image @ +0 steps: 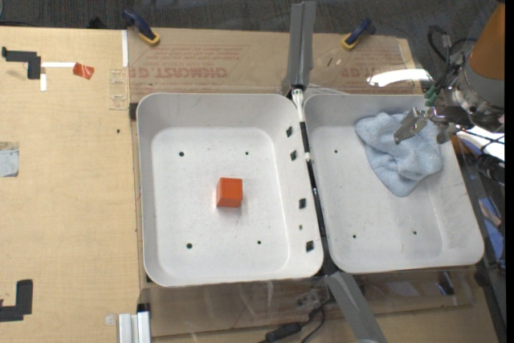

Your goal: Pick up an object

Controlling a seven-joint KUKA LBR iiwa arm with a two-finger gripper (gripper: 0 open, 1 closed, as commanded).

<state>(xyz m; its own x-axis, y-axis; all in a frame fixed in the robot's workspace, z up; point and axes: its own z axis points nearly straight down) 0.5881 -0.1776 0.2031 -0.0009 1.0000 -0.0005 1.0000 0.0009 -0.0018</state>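
we looked down on a pale wooden desk (64, 197) that carried two shallow white plastic bins side by side, with a grey divider bar running up between them. the left bin (161, 253) held one small orange-red cube (230, 192), sitting flat a little below the middle of the bin floor, well apart from every wall. the right bin (450, 249) held a crumpled light blue cloth (397, 153), bunched in the upper half of that bin, nearer the far right wall than the divider.

the grey arm with its orange band (490, 52) reached in from the right edge, and its two-finger gripper (424, 128) sat over the upper right part of the blue cloth. we saw one metal finger (408, 128) slanting down to the left with its tip against the top folds of the cloth. the other side of the jaws was lost in cables and dark fittings, so we could not tell whether they stood open or closed, nor whether any cloth lay between them. the cloth rested on the bin floor.

behind the bins lay a sheet of brown cardboard (201, 64) with reversed print, held by two blue and yellow clamps (141, 26). a small red tag (83, 71) lay on the desk at the far left.
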